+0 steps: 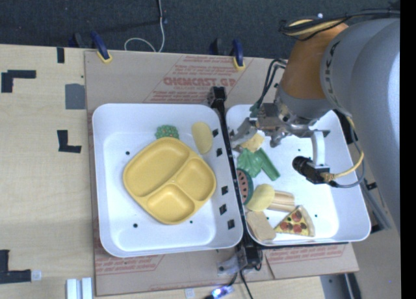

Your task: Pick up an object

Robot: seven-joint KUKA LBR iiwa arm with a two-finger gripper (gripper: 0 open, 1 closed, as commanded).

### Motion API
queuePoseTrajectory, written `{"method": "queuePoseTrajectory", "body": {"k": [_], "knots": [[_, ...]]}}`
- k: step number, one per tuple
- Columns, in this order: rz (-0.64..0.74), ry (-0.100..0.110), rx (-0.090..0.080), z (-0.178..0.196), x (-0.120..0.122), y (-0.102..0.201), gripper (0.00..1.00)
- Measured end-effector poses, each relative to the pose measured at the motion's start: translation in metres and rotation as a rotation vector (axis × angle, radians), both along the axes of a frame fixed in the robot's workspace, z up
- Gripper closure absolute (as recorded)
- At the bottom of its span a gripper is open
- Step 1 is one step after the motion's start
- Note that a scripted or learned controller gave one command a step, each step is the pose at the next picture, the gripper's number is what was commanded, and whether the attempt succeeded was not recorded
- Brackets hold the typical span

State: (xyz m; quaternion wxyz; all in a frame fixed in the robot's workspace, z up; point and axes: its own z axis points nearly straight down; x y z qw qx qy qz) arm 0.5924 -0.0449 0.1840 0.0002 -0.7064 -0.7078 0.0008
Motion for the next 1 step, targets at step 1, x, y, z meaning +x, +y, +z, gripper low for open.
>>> {"method": "queuePoseTrajectory", "body": {"k": [1], "knots": [[-0.001,-0.004,0.0,-0.0996,0.0169,-0.0557,0.0]]}}
